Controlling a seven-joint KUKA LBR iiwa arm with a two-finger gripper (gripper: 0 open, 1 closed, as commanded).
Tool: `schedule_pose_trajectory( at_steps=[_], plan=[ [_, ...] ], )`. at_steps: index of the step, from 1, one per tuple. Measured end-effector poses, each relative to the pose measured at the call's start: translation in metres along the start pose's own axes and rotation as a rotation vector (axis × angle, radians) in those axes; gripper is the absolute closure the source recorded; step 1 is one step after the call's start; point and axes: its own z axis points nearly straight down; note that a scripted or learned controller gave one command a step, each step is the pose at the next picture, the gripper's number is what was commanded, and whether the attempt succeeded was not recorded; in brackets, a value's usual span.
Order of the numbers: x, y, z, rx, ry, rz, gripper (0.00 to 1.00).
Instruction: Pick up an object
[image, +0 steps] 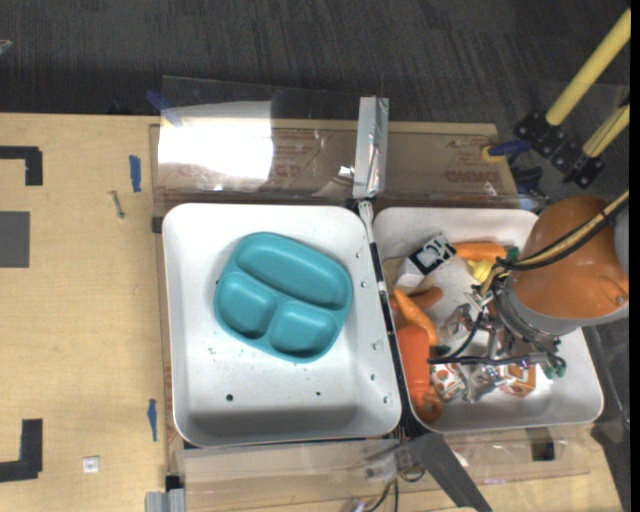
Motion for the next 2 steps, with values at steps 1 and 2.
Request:
schedule_pose_trajectory(
  at_steps=[1, 2],
  plan=[
    [-0.0036, -0.0015, 0.0013, 0.002, -0.009, -0.142, 0.00],
    [-0.0034, -0.0046, 0.0017, -0.002, -0.007, -0.083, 0.00]
  ],
)
